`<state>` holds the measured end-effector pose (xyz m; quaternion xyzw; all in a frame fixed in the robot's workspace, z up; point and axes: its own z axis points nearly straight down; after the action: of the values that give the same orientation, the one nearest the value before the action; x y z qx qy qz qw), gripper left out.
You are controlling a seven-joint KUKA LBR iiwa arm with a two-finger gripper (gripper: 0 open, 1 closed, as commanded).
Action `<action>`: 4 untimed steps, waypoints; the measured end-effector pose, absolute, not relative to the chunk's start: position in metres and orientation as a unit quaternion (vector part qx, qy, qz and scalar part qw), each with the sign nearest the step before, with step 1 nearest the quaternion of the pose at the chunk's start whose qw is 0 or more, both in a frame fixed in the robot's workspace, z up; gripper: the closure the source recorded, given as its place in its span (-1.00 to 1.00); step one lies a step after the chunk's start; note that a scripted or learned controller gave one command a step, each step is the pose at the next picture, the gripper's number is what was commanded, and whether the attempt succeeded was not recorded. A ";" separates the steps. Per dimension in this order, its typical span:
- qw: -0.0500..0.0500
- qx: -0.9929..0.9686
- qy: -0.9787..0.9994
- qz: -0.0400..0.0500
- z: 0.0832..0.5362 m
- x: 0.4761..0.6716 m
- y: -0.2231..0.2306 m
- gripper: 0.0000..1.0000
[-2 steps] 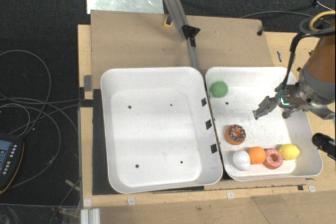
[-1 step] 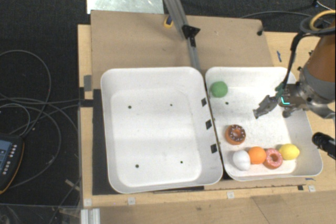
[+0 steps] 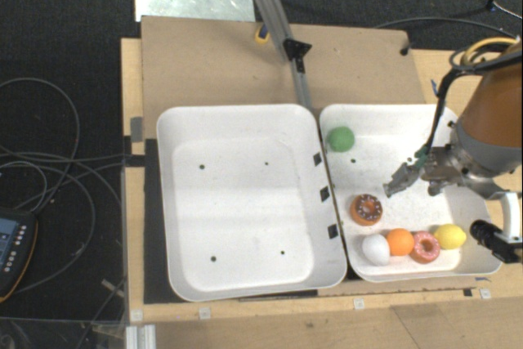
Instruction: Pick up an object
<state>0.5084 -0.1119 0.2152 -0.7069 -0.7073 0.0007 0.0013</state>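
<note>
Bench [image 3: 221,61] first: two white bins, left bin [image 3: 245,200], right bin [image 3: 384,127] holding everything. Arm [image 3: 490,114] over right bin's right side, gripper [image 3: 409,176] hanging mid-bin; jaw state, cannot tell, nothing seen between them. All places relative to chocolate donut [image 3: 367,210]: gripper just up-right of it, apart. Green ball [image 3: 340,139] well above it, near the bin's top-left corner. Below-right along the front wall a tight row: white egg [image 3: 375,249], orange ball [image 3: 400,242], pink donut [image 3: 425,247], lemon [image 3: 449,237]. Likely best pick is chocolate donut: nearest, isolated. Centre over it, descend straight, avoid the crowded row where neighbours touch.
</note>
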 end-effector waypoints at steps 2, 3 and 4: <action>0.003 -0.707 -0.707 0.001 0.100 0.496 -0.103 -1.00; -0.001 -0.707 -0.707 -0.001 0.114 0.499 -0.104 1.00; -0.003 -0.706 -0.708 -0.002 0.173 0.497 -0.113 1.00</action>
<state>0.4971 -0.1126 0.1726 -0.7064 -0.7078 -0.0021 -0.0034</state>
